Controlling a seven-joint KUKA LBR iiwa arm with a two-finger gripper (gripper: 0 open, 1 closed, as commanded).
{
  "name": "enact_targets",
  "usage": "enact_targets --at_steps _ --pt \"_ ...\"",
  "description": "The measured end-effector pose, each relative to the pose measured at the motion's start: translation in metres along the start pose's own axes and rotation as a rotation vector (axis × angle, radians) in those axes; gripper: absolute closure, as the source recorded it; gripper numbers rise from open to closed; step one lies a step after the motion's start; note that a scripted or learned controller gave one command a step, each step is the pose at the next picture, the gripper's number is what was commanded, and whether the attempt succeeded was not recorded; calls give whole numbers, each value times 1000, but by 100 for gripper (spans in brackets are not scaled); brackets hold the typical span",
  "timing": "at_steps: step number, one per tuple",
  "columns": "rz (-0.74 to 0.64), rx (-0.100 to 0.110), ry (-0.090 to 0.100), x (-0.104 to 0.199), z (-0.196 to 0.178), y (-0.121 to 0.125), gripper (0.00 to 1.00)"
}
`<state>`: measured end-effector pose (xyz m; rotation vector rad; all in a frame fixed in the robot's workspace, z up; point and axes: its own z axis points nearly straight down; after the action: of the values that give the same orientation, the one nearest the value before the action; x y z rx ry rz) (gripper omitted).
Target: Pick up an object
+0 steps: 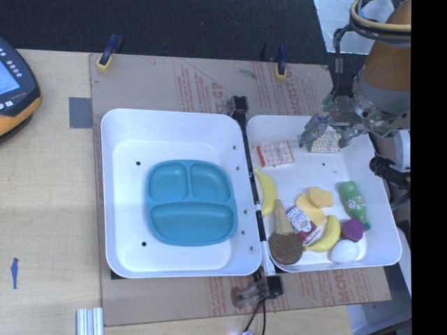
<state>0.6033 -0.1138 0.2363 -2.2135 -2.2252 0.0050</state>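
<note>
My pincer [327, 132] hangs over the far end of the right bin [380, 257], fingers spread apart with nothing between them. A small pale packet with a speckled print [325, 143] lies flat on the bin floor just beside and under the fingertips; whether I touch it, I cannot tell.

Nothing lifted yet. The task stands at its start: approach made, no grasp.

Candidates in the right bin: a red-and-white checked packet [275, 153] near the left wall; a banana [266, 191] along that wall; a yellow cheese wedge [320, 197]; a green bottle [353, 202]; an ice-cream cone [282, 237]; a second banana [326, 236]; a purple piece [353, 229]; a white egg [343, 252]. They crowd the near half, several touching.

Left bin [119, 131] holds a blue divided plate [190, 202], well apart from me.

Left to do: settle on one item, close, raise. The pale packet is nearest, I judge, but flat and thin, so a hard pinch.
</note>
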Motion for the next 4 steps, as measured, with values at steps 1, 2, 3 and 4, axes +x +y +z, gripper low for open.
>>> enact_targets --at_steps 1,2,3,4 --pt "6 6 -2 -68 51 -35 0" --pt "-1 -7 -6 -2 146 -83 0" --pt "-2 -10 -3 -20 143 48 0" --pt "3 4 -1 21 145 -33 0"
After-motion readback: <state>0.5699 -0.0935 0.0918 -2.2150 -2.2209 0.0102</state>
